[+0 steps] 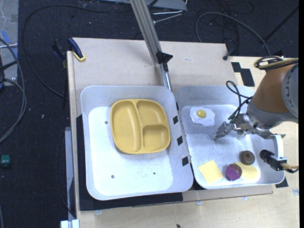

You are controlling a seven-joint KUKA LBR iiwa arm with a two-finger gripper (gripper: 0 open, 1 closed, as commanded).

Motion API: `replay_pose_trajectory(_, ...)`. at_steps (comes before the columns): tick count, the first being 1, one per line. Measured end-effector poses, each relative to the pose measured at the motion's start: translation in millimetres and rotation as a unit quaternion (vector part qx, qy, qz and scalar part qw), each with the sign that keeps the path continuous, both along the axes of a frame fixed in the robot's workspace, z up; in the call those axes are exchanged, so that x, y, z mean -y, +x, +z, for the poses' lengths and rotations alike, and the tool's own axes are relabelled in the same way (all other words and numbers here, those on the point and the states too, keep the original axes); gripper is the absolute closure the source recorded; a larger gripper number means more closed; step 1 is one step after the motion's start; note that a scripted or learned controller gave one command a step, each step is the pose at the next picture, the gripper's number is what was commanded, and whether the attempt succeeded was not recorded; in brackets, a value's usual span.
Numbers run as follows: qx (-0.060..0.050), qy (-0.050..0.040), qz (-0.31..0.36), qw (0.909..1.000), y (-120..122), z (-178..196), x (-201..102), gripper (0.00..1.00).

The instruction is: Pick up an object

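Light fell evenly from above, bright on the two shallow white plastic bins (95, 127) and the pale wooden desk (118, 61), while the dark carpeted floor (33, 42) around them stayed dim. Shadows were soft and short, lying close beneath the bin rims. The picture was slightly grainy and soft, with mild glare on the white surfaces.

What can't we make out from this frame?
- Gripper, camera view: small and dark against the right bin; open or shut can't be told.
- Arm: cut off by the right edge.
- Purple object and brown object: too small to identify.
- Pale yellow piece: partly hidden by the purple object.
- Yellow divided tray: covers part of the left bin.
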State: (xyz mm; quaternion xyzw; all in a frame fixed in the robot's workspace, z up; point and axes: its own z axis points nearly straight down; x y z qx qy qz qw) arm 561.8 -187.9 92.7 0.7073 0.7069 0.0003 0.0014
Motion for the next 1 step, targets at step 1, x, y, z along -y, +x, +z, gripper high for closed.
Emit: replay_pose_trajectory(1, 0.002, -0.0013, 0.0, 1.0, 1.3, 12.3, 0.8, 1.0)
